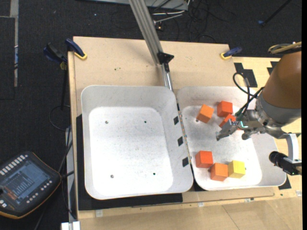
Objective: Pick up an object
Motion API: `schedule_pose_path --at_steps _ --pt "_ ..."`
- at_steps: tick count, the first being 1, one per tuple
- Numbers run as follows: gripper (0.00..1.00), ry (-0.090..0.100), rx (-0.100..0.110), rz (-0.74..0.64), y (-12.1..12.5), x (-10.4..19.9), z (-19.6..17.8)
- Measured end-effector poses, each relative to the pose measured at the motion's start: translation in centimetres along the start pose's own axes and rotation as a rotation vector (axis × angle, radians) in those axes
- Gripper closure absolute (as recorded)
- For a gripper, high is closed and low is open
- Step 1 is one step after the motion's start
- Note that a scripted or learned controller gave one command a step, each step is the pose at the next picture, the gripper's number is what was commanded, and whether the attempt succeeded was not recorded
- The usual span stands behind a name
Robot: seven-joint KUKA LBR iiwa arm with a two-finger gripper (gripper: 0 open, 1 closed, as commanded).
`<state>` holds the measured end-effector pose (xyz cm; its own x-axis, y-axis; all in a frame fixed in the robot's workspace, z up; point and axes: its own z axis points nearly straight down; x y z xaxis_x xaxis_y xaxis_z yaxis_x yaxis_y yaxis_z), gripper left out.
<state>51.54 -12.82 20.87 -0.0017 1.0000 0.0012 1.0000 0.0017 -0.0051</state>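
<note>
A: Right of frame, gripper (pixel 225 131) sits low in the right bin (pixel 268 178), beside a red block (pixel 227 120). Holding it?
B: Can't tell jaw state. Nothing visibly lifted; pick not done.

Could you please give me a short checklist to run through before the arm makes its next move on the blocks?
1. Tool over the right white bin: ok.
2. Target chosen: cannot tell; a red-orange cube and a tilted orange cube lie near it.
3. Block between the fingers: cannot tell.
4. Front cluster, a red cube, an orange cube and a yellow cube, apart from the tool: ok.
5. Blocks inside the bin walls: ok.
</note>
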Motion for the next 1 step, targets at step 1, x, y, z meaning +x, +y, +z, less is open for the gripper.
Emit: schedule_pose_path --at_steps 1 --pt "0.0 -0.001 -0.004 0.002 0.08 -0.02 -0.17"
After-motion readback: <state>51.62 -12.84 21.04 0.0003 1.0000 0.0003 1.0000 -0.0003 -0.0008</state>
